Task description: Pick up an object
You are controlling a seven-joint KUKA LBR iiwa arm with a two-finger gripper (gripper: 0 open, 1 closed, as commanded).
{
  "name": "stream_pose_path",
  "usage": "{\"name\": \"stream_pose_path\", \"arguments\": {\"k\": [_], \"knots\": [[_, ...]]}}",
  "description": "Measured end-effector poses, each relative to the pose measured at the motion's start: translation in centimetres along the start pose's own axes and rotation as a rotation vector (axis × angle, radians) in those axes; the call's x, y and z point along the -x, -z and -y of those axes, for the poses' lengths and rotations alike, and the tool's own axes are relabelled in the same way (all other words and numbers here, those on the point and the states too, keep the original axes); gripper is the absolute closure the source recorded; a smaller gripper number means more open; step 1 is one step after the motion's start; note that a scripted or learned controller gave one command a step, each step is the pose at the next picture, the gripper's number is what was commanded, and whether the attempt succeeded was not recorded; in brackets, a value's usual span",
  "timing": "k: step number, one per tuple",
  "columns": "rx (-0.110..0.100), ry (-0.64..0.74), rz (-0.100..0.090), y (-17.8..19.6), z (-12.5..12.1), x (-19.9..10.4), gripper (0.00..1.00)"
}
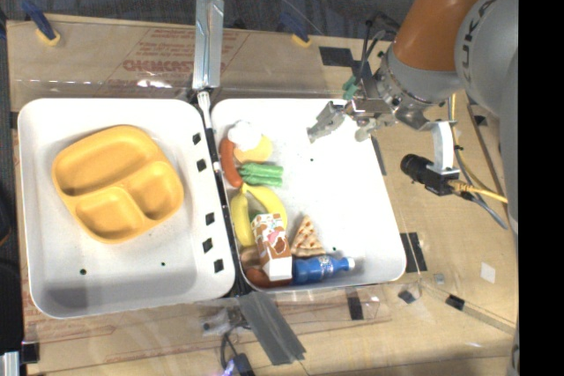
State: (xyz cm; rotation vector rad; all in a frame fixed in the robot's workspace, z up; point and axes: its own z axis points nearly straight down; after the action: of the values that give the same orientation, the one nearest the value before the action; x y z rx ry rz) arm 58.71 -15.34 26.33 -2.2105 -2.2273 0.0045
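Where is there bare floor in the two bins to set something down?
Right bin: the middle and right floor is bare, from the pincer at the top down to the blue bottle. Its left edge is crowded with toy food: banana, pizza slice, carton. Left bin: bare strips border the yellow tray, widest below it.

The objects lie crowded along the left wall of the right bin point(352, 189). At the top is a white round piece point(247, 136) beside a reddish sausage point(231, 163), then a green piece point(262, 174), a yellow banana point(251, 211), a small carton point(271, 242), a pizza slice point(306, 238) and a blue bottle point(322, 268) lying on its side. A yellow divided tray point(119, 180) lies flat in the left bin point(44, 277).
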Motion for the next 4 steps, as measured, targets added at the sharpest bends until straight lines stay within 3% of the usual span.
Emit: {"name": "stream_pose_path", "arguments": {"k": [1, 2, 3, 4], "knots": [[-0.009, -0.066, -0.003, -15.7, 6.9, -1.8, 0.00], [0.003, 0.020, -0.001, -17.2, -2.6, -5.7, 0.00], [-0.001, 0.109, -0.001, -17.3, -0.5, -5.2, 0.00], [-0.003, 0.113, -0.001, -16.3, -0.5, -5.2, 1.00]]}}
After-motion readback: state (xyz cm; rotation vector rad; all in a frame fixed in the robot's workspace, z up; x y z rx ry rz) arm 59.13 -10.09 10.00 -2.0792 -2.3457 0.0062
